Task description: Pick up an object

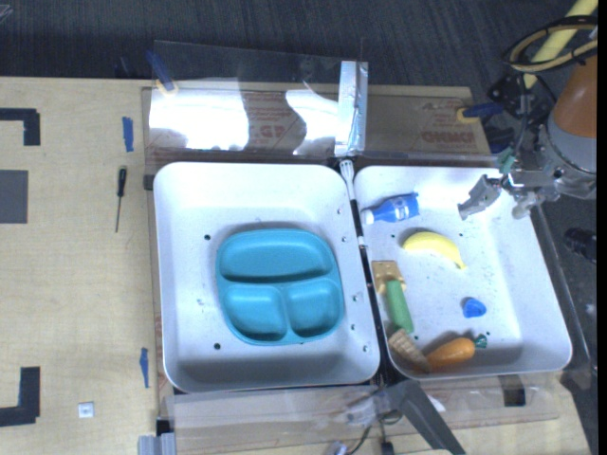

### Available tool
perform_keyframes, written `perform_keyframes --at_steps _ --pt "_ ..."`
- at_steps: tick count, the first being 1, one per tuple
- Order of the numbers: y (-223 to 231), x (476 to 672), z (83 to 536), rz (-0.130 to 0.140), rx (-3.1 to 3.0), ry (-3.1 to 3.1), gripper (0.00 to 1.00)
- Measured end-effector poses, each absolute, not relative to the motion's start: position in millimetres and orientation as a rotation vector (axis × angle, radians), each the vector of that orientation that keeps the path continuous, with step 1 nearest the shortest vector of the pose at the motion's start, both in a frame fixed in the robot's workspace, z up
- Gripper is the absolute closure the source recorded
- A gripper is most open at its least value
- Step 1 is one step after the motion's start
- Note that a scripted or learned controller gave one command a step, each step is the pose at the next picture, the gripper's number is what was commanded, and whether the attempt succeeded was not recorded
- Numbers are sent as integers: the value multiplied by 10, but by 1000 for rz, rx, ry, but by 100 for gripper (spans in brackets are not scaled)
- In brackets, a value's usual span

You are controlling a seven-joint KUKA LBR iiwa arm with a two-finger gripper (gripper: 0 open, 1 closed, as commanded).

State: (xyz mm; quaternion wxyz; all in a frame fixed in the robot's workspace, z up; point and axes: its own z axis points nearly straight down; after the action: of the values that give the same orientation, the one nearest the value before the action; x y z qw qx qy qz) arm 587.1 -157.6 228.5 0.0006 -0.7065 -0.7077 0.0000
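Over the right white bin's [545, 297] far corner hangs the claw [500, 195], fingers spread, holding nothing. Nearest candidate: yellow plastic banana [432, 245], down and left of the claw, long axis roughly across the bin. Blue bottle [393, 208] lies left of the claw; small blue piece [473, 306], orange carrot [450, 351] and green stick [397, 306] lie farther off. Nothing blocks the banana. Left bin holds a teal divided tray [278, 283].

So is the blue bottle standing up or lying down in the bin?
Lying down. The blue bottle rests on its side on the floor of the right bin, near the back wall, long axis roughly horizontal, above the banana.
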Motion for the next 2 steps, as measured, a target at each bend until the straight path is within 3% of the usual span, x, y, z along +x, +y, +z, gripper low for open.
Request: perform_keyframes --at_steps 1,2 --pt "-1383 5960 1179 1 -1579 -2710 0" --pt "-1613 5984 1425 -3 -1667 -2670 0"
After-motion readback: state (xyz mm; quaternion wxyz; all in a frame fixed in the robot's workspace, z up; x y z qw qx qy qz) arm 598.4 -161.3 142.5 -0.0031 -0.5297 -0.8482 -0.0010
